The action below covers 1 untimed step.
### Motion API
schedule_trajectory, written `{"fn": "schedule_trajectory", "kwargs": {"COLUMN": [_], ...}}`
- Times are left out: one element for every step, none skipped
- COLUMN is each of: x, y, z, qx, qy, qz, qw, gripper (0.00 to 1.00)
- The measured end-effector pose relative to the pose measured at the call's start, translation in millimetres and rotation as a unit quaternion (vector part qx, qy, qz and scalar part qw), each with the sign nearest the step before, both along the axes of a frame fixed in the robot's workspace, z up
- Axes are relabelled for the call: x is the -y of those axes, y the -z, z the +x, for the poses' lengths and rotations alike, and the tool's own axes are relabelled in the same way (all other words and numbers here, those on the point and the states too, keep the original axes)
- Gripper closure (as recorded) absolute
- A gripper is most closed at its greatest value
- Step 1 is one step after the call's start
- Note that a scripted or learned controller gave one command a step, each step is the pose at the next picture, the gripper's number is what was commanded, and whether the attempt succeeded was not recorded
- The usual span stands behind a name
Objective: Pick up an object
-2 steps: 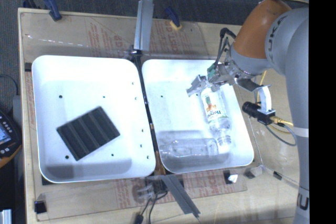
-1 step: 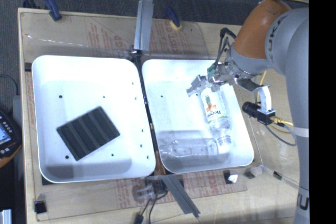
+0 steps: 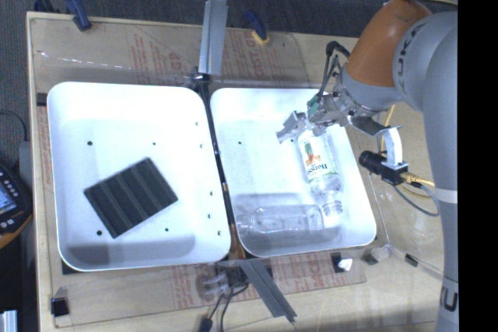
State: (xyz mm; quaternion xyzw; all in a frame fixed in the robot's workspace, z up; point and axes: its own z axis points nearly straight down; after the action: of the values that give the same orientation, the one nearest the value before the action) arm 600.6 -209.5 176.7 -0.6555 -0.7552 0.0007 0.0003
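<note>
We see the hand (image 3: 299, 124) of the grey arm low over the right shallow white plastic bin (image 3: 233, 167), at the upper end of a clear plastic water bottle with a white and red label (image 3: 317, 166). That bottle lies on its side along the bin's right wall, its long axis running from the hand down toward the near wall, so the thing to grasp lies directly below and just nearer us than the hand. Whether the hand is wide, narrow or around anything, we cannot tell from this slant. A second clear crumpled plastic bottle (image 3: 280, 215) lies crosswise along the near wall, touching or nearly touching the first at its lower end. The label bears red writing too small for us to read. In the left white bin (image 3: 70, 113) a dark ribbed rectangular slab (image 3: 130, 196) lies flat, well apart from the hand.
</note>
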Motion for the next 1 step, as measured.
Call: {"fn": "schedule_trajectory", "kwargs": {"x": [-1.2], "y": [-13.7], "z": [-7.9], "qx": [-0.001], "qy": [-0.066], "qz": [0.0009], "qw": [0.9978], "gripper": [0.0]}}
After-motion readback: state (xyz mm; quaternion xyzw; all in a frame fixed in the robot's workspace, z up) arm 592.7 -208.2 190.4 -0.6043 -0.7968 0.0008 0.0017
